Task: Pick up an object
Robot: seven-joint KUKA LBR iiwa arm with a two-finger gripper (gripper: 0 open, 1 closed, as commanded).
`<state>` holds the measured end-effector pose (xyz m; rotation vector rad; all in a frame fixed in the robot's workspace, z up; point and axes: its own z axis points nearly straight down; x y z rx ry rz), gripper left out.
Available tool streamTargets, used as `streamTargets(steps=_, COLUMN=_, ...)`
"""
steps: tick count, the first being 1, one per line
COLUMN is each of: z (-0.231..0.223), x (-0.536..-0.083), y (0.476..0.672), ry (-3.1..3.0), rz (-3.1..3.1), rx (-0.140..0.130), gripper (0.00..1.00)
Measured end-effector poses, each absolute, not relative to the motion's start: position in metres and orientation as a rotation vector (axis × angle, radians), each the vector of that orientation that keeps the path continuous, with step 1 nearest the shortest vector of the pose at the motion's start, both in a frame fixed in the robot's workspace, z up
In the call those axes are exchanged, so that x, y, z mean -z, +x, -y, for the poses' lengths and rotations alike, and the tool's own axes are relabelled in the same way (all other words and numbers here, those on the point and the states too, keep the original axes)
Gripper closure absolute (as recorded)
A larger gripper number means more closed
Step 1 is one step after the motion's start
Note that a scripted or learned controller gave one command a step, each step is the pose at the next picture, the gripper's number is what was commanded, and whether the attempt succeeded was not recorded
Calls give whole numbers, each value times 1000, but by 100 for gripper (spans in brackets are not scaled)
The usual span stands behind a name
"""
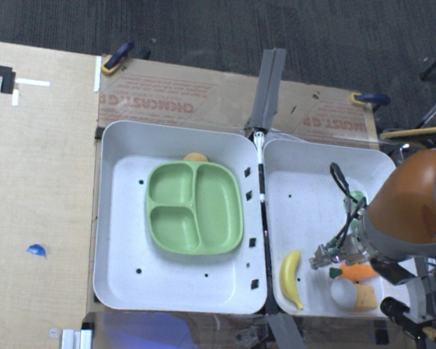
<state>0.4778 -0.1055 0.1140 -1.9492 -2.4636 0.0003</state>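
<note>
Nothing is lifted yet. The gripper sits low in the right bin, just beside the banana and an orange, carrot-like piece (a pale round object lies nearby). I cannot tell the fingers' state; the grasp remains to be made.

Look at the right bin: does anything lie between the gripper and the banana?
Nothing visible does. The gripper hangs low in the right bin, and the banana lies just to its left on bare bin floor. The orange piece sits on the gripper's other side.
</note>
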Motion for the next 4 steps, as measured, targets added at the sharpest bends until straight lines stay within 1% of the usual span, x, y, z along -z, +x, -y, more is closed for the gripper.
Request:
streamTargets(steps=1, z=106, x=-114, y=478, ry=-1950, rz=2463, rx=0, gripper=0)
streamTargets(steps=2, z=107, x=-90, y=507, ry=-1915, rz=2488, rx=-2, gripper=0)
streamTargets(steps=3, z=89, x=-191, y=478, ry=-2020, rz=2406, rx=-3, gripper=0)
streamTargets(steps=4, z=-10, x=-205, y=478, ry=-2110, rz=2328, rx=-2, gripper=0)
